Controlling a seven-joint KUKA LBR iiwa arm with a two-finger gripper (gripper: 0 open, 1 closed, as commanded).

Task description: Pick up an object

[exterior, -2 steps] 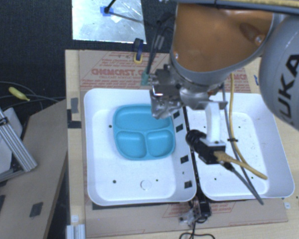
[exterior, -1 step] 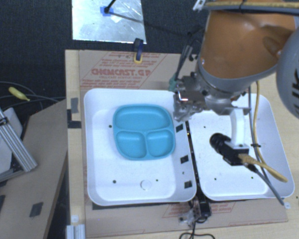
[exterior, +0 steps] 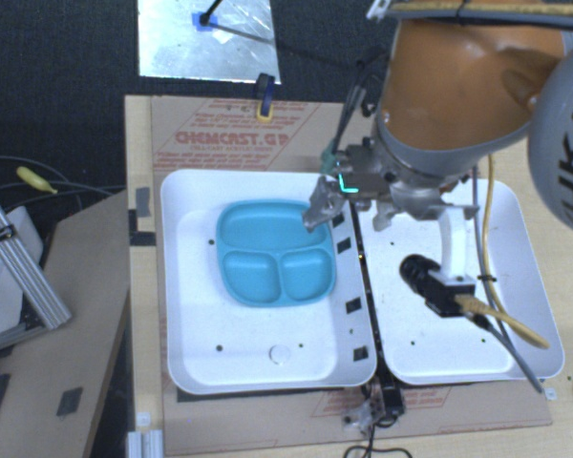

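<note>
Camera view, read from the left: the left bin [exterior: 186, 256] holds a blue divided plate [exterior: 272, 265], lying flat with its three sections facing up, toward the bin's right half. It looks like the one thing here to pick up. A small pale round mark or disc [exterior: 280, 354] sits near that bin's front wall; it is too faint to say which. At the plate's upper right corner, just beside the ridge where the two bins meet, the hand [exterior: 323, 208] hangs over the rim of the plate, close to it or touching it; I cannot tell which, nor whether the hand is wide or narrow, as the arm [exterior: 458, 74] covers most of it from above. Further right, the right bin [exterior: 525, 256] carries a black fitting with a yellow cable [exterior: 501, 321], part of the robot's own gear by the look of it. My judgement of the risk: the plate is wide, shallow and smooth, so a grip on its thin rim may slip, or tip the plate and drag it against the bin wall instead of lifting it cleanly.
</note>
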